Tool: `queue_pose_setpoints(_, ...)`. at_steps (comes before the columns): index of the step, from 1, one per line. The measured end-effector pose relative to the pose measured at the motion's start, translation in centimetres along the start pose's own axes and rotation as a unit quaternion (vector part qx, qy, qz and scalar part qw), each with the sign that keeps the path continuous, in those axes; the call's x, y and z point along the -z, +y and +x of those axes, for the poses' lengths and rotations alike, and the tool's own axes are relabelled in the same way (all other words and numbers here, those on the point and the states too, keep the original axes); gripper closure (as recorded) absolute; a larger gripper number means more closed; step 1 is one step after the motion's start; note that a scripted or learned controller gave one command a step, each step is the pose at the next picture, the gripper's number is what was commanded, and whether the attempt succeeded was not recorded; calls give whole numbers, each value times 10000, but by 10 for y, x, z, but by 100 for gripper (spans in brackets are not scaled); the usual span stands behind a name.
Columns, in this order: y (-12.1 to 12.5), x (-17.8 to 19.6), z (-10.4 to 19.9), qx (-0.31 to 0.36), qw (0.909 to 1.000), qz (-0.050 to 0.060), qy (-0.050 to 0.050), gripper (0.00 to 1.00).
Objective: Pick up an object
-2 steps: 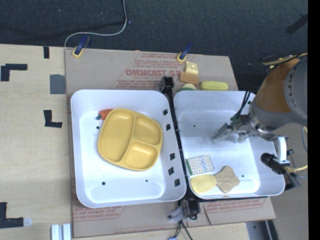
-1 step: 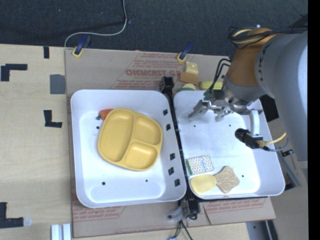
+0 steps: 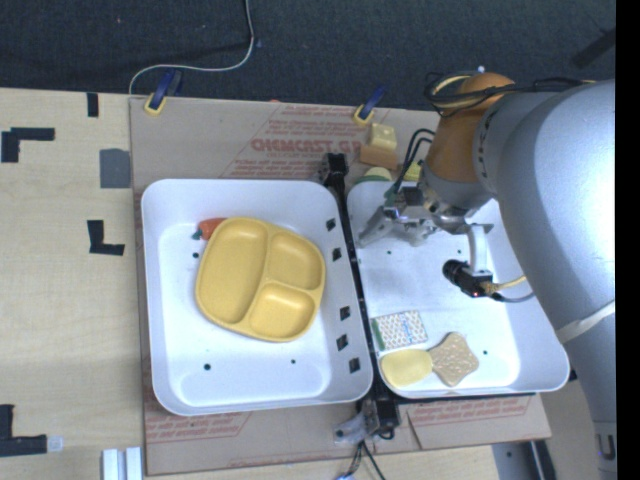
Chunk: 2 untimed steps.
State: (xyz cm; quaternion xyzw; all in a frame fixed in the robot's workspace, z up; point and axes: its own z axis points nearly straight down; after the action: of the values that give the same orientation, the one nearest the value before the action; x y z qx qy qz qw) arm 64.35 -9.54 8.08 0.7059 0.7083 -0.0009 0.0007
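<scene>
Right bin [image 3: 540, 373]: sponge [image 3: 400, 328] below end effector [image 3: 400, 213].

My bench [image 3: 60, 298] carries a cardboard sheet [image 3: 290, 143]; on it, 2 white bins [image 3: 165, 368] [image 3: 535, 368] side by side.

You're looking down on two shallow white bins side by side on a brown cardboard sheet [image 3: 290, 133]. In the left bin [image 3: 170, 368] there's a yellow plastic plate with three compartments [image 3: 260, 278], tilted a little, and a small orange-red object [image 3: 209, 227] pokes out from under its upper left edge. The grey arm with the orange band [image 3: 455, 143] comes in from the right, and its gripper [image 3: 400, 218] is low over the upper left part of the right bin [image 3: 540, 363]. Near that bin's lower edge you've got a speckled green-and-white square [image 3: 400, 328], a pale yellow oval piece [image 3: 406, 368] and a tan biscuit-like piece [image 3: 455, 358] touching it.
</scene>
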Motion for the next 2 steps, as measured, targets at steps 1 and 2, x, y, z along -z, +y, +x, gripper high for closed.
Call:
queue_pose_setpoints(1,25,3,-3,1,10000,11,9,0)
queue_pose_setpoints(2,25,58,-46,-23,10000,-18,0,0)
